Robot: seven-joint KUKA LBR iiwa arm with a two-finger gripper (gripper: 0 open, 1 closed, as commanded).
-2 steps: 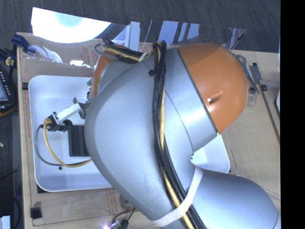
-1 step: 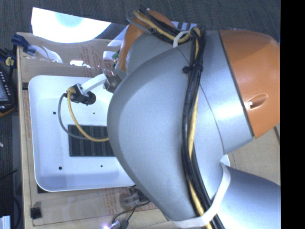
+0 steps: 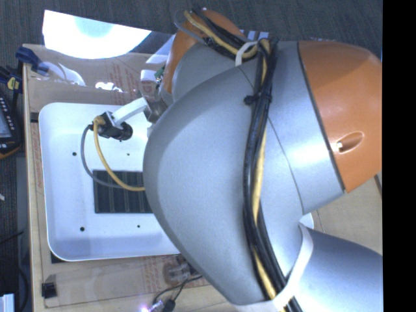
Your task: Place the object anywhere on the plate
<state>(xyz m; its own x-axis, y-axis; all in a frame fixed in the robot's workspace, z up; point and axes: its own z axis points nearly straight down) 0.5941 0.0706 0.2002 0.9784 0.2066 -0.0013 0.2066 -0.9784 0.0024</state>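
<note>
My grey arm [image 3: 260,174], with its orange band [image 3: 344,116], reaches in from the right and covers most of the view. It hides the right bin and the right part of the left white bin [image 3: 65,174]. My gripper [image 3: 151,95] hangs over the far right part of the left bin, mostly behind the arm's bulk. The visible bin floor bears a dark slotted panel [image 3: 120,192] and a few small holes.
The bin's raised white rim [image 3: 44,174] runs along the left and near sides. Beyond it lies the wooden bench edge [image 3: 97,281] with loose cables [image 3: 169,298] at the front. A bright glare patch [image 3: 91,34] sits at the far left corner.
</note>
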